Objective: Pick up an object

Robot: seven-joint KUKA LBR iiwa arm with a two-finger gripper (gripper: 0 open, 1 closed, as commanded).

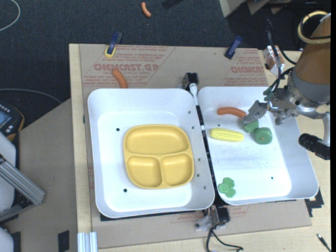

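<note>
So the gripper (254, 121) sits low in the right bin (299, 185), at about 1 o'clock of it, fingers pinching something green that's probably part of the green veggie (262, 135) beside it, presumably because toys cluster there, corn (227, 135) at its 9 o'clock.

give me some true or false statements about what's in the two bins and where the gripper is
1. The yellow divided plate lies in the left bin. True.
2. The corn cob lies in the left bin. False: it lies in the right bin, near the divider.
3. The gripper hangs over the right bin. True.
4. The orange sausage in the right bin sits on the plate. False: it lies on the bin floor, beyond the corn.
5. A small leafy green piece lies near the right bin's front edge. True.
</note>
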